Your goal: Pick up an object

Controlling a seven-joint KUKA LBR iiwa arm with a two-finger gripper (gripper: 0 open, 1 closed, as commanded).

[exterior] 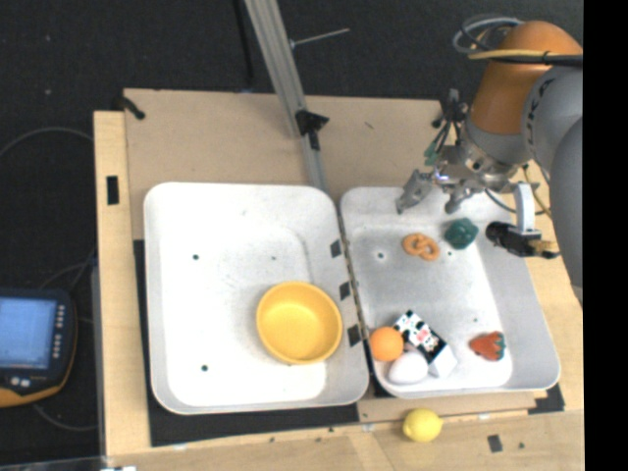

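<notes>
Pretzel (422, 246), knobbly and orange, lies just below the fingers (435, 195), spread open and empty; a lumpy dark-green toy (459, 233) sits beside it

You're looking down at a tan counter (216, 135) sitting on a dark, almost black floor (118, 27). The counter's surface is plain board with a few small black marks and bits of tape near the edges. A grey metal pole (280, 67) slants up from the middle of the counter toward the top of the view, with a black clamp partway along it. Off to your left, on the floor, there's a handheld screen (29, 346) glowing blue, with thin cables (39, 165) looping around above it. Light is even and soft, no hard shadows.
</notes>
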